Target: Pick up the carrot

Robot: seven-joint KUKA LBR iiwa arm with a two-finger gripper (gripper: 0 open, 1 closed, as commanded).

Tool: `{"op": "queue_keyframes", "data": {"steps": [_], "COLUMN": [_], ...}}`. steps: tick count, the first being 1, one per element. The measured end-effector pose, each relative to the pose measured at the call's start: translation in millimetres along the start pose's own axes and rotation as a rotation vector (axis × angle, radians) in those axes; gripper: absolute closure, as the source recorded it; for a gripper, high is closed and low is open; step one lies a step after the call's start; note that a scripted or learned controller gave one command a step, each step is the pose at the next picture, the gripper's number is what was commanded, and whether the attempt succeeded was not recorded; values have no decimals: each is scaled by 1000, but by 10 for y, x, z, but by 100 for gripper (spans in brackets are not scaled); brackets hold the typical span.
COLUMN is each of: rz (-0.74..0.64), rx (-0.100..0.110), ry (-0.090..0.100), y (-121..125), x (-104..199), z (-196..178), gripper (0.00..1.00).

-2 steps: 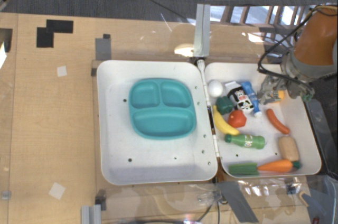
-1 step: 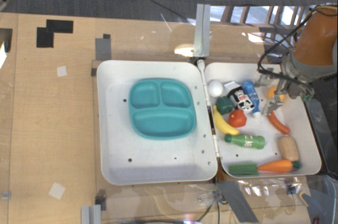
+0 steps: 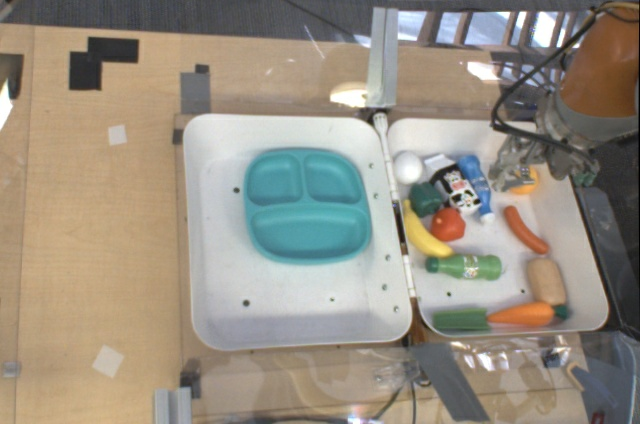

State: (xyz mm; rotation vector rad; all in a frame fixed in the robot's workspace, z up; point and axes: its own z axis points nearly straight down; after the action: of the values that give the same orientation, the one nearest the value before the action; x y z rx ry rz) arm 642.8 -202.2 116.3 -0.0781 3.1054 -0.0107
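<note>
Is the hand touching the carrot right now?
Apart. The camera view shows the hand near the right bin's far side, the carrot by its near wall, white floor between.

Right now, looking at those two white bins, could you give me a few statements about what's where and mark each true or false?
1. The teal divided plate sits in the left bin. True.
2. The carrot lies on the teal plate. False: it lies in the right bin, along its near edge.
3. The gripper hovers over the right bin's far right part. True.
4. The banana is in the left bin. False: it is in the right bin, near the divider.
</note>
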Motion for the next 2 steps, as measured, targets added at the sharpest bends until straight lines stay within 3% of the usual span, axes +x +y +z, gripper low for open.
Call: {"op": "queue_keyframes", "data": {"steps": [1,2], "rz": [-1,-214], "rx": [0,-5], "ry": [1,16], "y": [3,-36], "x": [2,-178], "z": [6,255], "gripper": [0,0]}}
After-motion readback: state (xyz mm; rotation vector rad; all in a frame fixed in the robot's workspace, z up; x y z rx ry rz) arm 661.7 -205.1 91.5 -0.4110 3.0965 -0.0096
